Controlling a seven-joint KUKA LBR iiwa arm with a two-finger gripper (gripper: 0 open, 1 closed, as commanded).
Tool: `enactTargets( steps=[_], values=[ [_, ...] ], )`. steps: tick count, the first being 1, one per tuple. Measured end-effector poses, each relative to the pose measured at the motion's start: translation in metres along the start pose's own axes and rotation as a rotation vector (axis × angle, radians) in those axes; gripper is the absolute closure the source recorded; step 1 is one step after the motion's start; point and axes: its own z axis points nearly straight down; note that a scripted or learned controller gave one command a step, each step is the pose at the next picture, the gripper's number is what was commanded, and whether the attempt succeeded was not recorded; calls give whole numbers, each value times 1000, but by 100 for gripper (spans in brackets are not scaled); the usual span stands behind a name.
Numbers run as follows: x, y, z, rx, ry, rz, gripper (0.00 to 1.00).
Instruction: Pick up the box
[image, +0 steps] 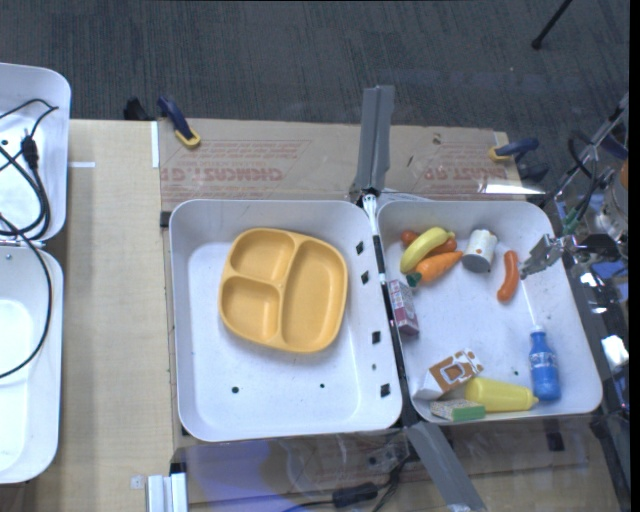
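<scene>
- I see the box (402, 307) lying in the right bin (570, 300), hard against its left wall, just below the carrot (438, 266).
- My gripper (541, 256) hangs at the bin's right edge; I cannot tell its opening.
- I'd approach from above, since the wall blocks 1 side.

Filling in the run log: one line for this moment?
gripper: right bin's right rim | box: by the divider, untouched | plate: left bin

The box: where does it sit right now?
In the camera view, the box lies in the right bin, against its left wall, just below the banana and carrot.
</scene>
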Motion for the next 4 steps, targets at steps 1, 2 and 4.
enactTargets(
  steps=[1, 2, 4],
  values=[
    [6, -86, 110, 1, 12, -110, 0],
    [4, -86, 83, -1, 9, 106, 0],
    [17, 45, 108, -2, 1, 44, 0]
  ],
)
